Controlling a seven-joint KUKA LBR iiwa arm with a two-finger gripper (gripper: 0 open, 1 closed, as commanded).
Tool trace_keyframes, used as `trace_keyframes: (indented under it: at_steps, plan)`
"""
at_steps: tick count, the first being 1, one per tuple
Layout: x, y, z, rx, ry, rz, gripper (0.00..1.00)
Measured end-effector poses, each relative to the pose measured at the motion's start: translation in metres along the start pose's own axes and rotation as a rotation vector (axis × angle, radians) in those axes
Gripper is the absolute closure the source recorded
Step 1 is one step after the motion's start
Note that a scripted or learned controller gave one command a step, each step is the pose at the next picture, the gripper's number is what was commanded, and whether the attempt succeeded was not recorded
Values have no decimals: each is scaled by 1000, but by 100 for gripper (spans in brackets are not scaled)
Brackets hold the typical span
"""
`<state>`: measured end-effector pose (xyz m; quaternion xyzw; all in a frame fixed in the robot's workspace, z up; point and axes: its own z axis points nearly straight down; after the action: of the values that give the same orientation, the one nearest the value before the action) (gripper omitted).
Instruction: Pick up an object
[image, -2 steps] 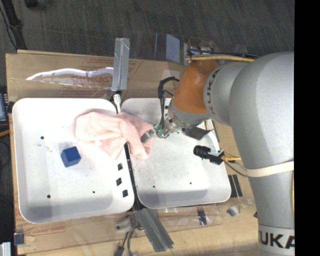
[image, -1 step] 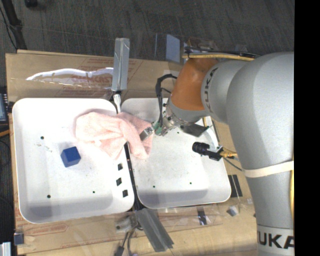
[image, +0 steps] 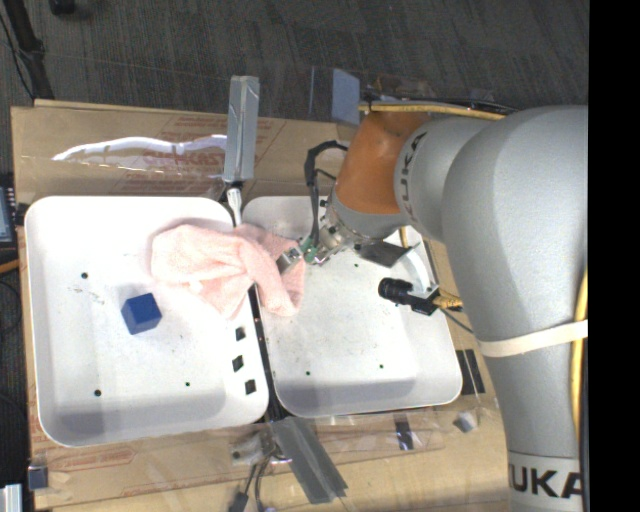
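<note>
Where the two white bins meet, a pink cloth (image: 225, 265) lies draped over the shared rim, most of it in the left bin (image: 60, 300) and one corner hanging into the right bin (image: 350, 370). The claw (image: 292, 258) sits at that corner, touching the cloth; whether it grips cannot be told. A blue cube (image: 142, 312) rests left of the cloth.
</note>
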<state>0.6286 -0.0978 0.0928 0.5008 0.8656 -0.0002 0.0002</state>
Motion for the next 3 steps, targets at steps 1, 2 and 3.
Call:
trace_keyframes:
  at_steps: [1,2,3]
  plan:
    - [0,0,-10,0,-1,-3,100]
    - [0,0,-10,0,-1,-3,0]
    - [-1,0,0,2,2,16,0]
